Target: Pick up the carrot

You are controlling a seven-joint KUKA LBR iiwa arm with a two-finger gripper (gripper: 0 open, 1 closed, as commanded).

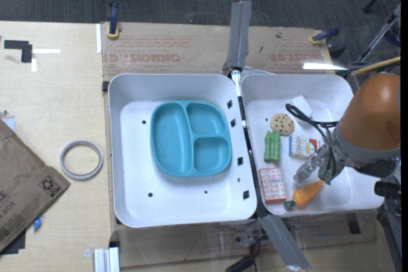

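We cannot tell how the gripper [313,169] stands, since its tip blurs into cables just above the carrot [305,193]. The arm [376,118] hides part of the right bin [255,137] and runs off the right edge. The print on the small red box [272,185] is too small to read, and the cardboard box [22,191] is cut off at the left edge

Glossy white plastic bins [121,156]; smooth matt teal plastic tray [190,137] in left one. Shiny orange plastic carrot [307,192] near right. Matt brown cardboard [191,48] far; pale wood bench [44,105] left.
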